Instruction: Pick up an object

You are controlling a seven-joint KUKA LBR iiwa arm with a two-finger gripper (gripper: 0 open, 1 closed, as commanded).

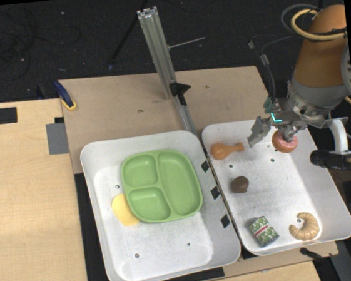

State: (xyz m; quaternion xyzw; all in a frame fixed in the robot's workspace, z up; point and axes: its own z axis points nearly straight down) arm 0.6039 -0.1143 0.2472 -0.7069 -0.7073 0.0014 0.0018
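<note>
Tool (274,133) low over right bin's (325,211) far end, spread wide, gripping nothing.
Table (115,106) carries both bins. Left bin (160,258), well left of tool, has green divided plate (162,186) with yellow piece (122,211) touching plate's left edge. Right bin: pink-red donut-like object (284,141) just beside tool's right finger, contact unclear; orange drumstick-shaped object (225,150) near tool's left; brown ball (240,185) below-left; croissant (305,226) and green patterned packet (262,231) well below tool at near edge.

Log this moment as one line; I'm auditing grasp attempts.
phase: approach | end effector: open, over right bin | nearest: pink donut | held: nothing | left bin: green tray
</note>
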